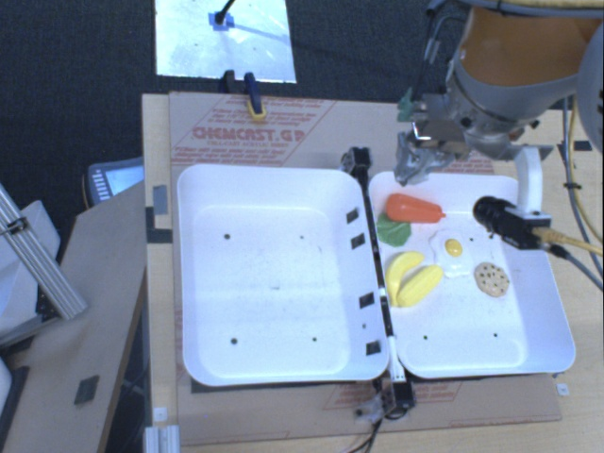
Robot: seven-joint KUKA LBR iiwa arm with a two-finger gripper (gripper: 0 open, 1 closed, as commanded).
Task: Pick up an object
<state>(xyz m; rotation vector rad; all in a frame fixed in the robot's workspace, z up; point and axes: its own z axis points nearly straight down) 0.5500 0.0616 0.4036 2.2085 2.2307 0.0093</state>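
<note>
White plastic bins sit side by side on the bench. The left bin point(274, 281) carries nothing I need; every candidate lies in the right bin point(528, 347), crowded toward its left wall and far edge. Going left to right: a green leaf piece point(393, 231) and a pair of yellow bananas point(413, 279) beside the dividing wall, an orange carrot point(415, 209) near the far left corner, a fried egg point(452, 249) toward the middle, and a cookie point(491, 278) further right. My claw point(415, 166) hangs just above the far edge, over the carrot's left end; whether it is wide or narrow I cannot tell from this angle.

Likely failures, as I judge them: descending here, I could strike the bin's rim or the dividing wall. The carrot touches the leaf, so I might pinch both, or nudge the rounded carrot aside and come up with nothing.
</note>
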